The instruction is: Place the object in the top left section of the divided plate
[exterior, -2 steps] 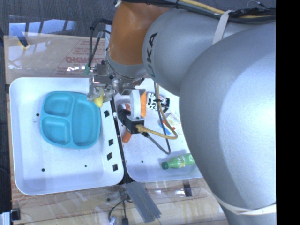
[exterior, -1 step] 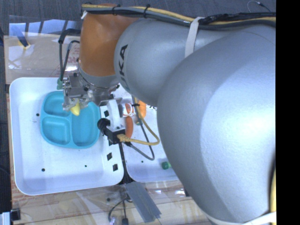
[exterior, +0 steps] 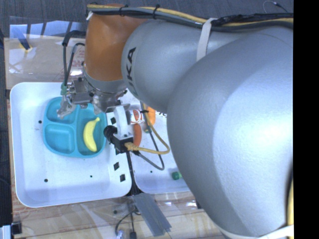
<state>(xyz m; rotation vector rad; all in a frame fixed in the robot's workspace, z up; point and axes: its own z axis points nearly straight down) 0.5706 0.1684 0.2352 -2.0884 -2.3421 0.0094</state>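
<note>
A blue divided plate (exterior: 60, 136) lies in the left white bin (exterior: 60, 183). A yellow banana (exterior: 90, 135) rests in the plate's right-hand section. My gripper (exterior: 68, 107) hangs low over the plate's upper left section, under the orange wrist band (exterior: 102, 49). The wrist hides what is under the gripper. I cannot make out any object held there.
The grey arm covers most of the right bin (exterior: 154, 183). In that bin I see an orange-red item (exterior: 136, 131), a small orange piece (exterior: 151, 116) and a small green object (exterior: 175, 175). A yellow cable (exterior: 149, 151) loops over the divider between the bins.
</note>
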